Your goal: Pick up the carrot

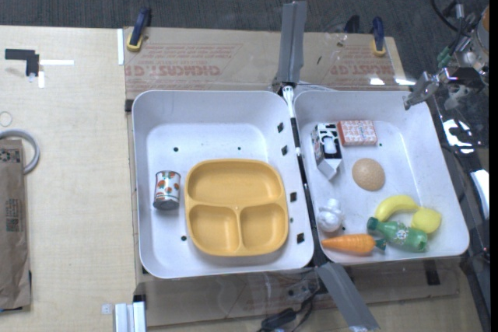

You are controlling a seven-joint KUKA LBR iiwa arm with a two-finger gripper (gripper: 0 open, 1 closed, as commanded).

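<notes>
From above, the gripper (420, 92) sits at the far right corner of the right bin (447, 190), poised over the bin's back rim, with the arm's hardware and cables bunched up behind it at the right edge. It is well apart from everything in the bin, and whether it is parted or closed I cannot tell at this size.

Down at the near edge of that right bin lies the carrot (349, 245), orange, on its side, pointed end toward the divider between the bins. Crowding it: a small white figure (330, 217) just behind its pointed end, and a green bottle (399, 235) lying right against its thick end. Behind the bottle, a yellow banana (394, 205) and a yellow lemon (427, 220) close together. Further back, a brown egg (369, 173), a black-and-white carton (327, 148) tipped over by the divider, and a red-and-white box (358, 133) at the rear.

Over in the left bin (148, 183), a yellow divided plate (236, 207) with three compartments, and a small can (166, 190) standing just to its left.

The count: two bins, one carrot, one bottle, one banana, one lemon, one egg, one carton, one box, one figure, one plate, one can.
</notes>
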